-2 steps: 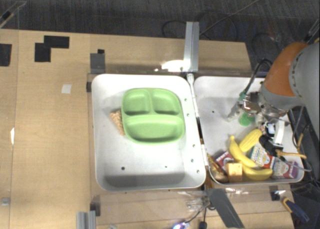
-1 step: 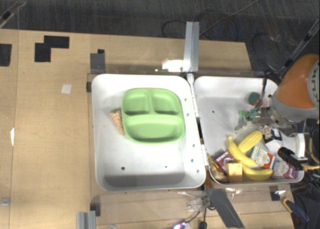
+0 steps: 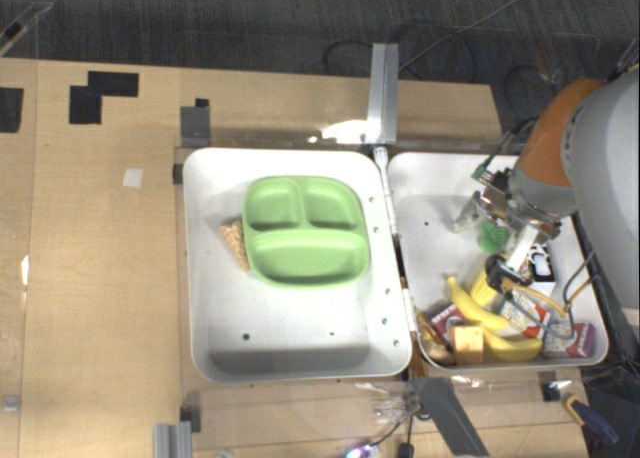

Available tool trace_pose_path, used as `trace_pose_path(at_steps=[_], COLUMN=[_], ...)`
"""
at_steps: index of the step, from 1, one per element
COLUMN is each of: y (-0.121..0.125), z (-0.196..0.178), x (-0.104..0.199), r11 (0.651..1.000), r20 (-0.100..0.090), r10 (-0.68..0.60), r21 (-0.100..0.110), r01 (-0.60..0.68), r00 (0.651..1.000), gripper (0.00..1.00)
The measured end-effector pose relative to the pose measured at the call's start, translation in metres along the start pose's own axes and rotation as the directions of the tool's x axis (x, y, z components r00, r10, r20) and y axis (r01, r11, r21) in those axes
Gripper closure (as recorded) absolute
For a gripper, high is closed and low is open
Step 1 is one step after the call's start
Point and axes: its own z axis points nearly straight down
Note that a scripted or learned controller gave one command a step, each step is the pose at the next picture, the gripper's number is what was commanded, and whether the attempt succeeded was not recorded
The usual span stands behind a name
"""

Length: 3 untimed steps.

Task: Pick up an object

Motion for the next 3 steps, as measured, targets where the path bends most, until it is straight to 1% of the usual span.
trace_pose_path(at_steps=[1,2,3], y=[0.030,-0.026,0.023], z=[-0.011,0.000,-0.095], x=[0.030,0.012,0.085], r11=[0.925,0.893,0.741], r20=[0.009,0.001,0.010], r10=[0.380,0.450,0.672], r21=[0.008,-0.001,0.004], r01=[-0.380,-0.450,-0.672], r00=[0.925,0.893,0.741], gripper=[0.00,0.00,0.00])
